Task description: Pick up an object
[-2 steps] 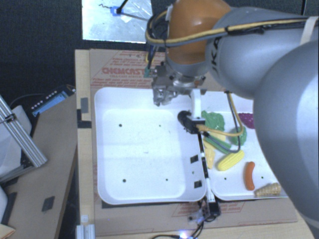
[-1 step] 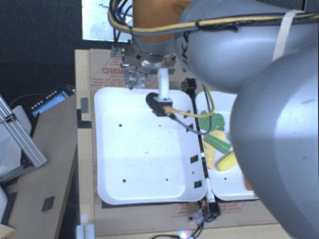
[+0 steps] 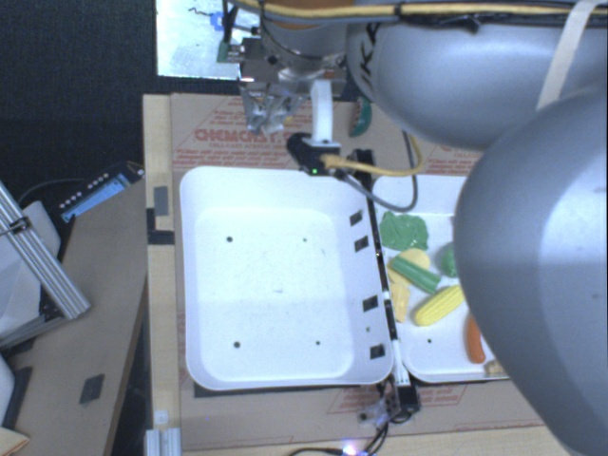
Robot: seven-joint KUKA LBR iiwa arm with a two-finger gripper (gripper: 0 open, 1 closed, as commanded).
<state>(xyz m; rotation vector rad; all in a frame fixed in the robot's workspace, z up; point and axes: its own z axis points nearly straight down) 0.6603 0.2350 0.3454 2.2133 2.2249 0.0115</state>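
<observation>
Yellow corn cob lies in right bin; jaws' state cannot be told.

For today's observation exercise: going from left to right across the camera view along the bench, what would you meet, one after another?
Left white bin → black divider clips → green leafy toy → yellow corn cob → orange carrot → grey arm.

right bin — half hidden by arm | carrot — partly covered
</observation>
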